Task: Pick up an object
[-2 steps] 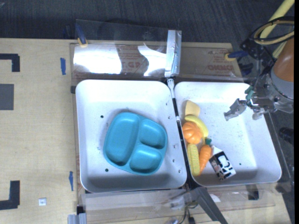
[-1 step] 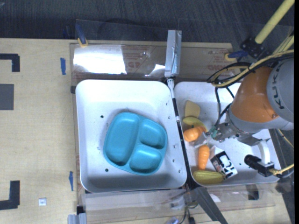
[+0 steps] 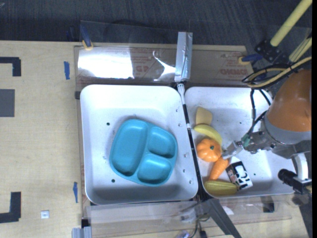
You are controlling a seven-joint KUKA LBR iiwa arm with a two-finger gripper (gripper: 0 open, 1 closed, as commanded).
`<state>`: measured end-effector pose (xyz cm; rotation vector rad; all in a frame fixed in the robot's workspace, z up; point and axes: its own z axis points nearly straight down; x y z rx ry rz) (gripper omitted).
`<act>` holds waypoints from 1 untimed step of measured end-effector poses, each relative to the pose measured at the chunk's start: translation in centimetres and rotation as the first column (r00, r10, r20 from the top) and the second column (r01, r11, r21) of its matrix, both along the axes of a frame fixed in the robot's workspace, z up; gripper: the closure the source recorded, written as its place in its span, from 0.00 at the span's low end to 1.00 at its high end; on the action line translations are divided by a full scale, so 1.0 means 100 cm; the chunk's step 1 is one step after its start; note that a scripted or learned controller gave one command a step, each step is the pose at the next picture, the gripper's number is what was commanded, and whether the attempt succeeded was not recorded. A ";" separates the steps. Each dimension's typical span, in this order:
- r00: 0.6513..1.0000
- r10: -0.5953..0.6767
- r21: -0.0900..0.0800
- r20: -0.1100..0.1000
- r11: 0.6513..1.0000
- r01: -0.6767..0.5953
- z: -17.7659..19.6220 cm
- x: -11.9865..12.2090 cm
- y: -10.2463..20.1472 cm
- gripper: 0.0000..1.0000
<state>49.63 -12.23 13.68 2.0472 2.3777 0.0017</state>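
Note:
The right bin [image 3: 233, 100] holds several toy foods along its left side: a pale yellow wedge [image 3: 203, 116], a yellow banana [image 3: 208, 132], an orange pumpkin [image 3: 209, 150], a carrot [image 3: 218, 169] and a yellow piece [image 3: 220, 187] at the front. A black and white object [image 3: 239, 175] lies beside the carrot. My gripper [image 3: 234, 150] hangs low in this bin, just right of the pumpkin and above the carrot and the black and white object. Nothing is visibly held in it. The grey arm with its orange band [image 3: 294, 105] covers the bin's right part.
A blue divided plate [image 3: 143, 151] lies in the left bin [image 3: 99, 108]. The wall between the bins [image 3: 188, 133] runs close to the toy foods. Cables [image 3: 257, 100] hang over the right bin's back corner. A yellow pole [image 3: 294, 16] crosses the upper right.

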 end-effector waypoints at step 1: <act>1.000 -0.016 -0.002 0.010 1.000 0.016 -0.048 -0.012 0.018 0.00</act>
